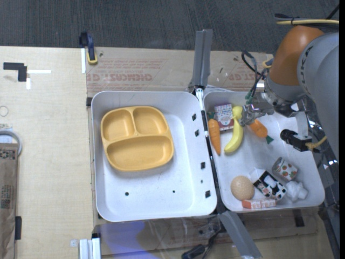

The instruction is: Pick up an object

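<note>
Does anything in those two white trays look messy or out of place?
Nothing looks spilled or broken. The right bin is cluttered: a banana, two carrots, an egg and small packages lie jumbled at odd angles. The yellow divided plate sits flat in the left bin.

Setting: robotics laboratory test cell. Indicators: an industrial arm [310, 63] mounted beside a light wooden desk [48, 144]; two shallow white bins [108, 198] fixed side by side; exposed cables [253, 63]; toy food items [234, 136] as test objects; dark carpet [135, 9] beyond.

pale wooden bench [43, 161] under a cardboard sheet [140, 72], dark carpet [135, 9] beyond.
</note>
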Available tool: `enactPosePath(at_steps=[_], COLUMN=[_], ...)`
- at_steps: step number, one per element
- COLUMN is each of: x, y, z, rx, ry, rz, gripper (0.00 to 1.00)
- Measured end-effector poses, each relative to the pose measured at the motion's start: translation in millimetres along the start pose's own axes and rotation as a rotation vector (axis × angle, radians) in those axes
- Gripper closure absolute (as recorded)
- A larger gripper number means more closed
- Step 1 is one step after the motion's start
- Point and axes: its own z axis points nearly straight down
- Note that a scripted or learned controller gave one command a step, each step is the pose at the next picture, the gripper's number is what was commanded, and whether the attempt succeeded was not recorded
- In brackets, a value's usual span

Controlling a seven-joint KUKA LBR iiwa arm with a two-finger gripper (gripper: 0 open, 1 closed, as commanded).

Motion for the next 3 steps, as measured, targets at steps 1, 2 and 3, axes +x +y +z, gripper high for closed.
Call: enactPosePath(at_steps=[1,2,3], x=[0.4,-52.0,-54.6], y=[3.6,5.2,-13.6], z=[-3.2,14.5,15.8], rx=[-0.014,-0.018,-0.016], ry=[-0.003,-0.005,-0.003], rz=[-0.001,-0.022,0.05], gripper=[0.0,0.0,0.0])
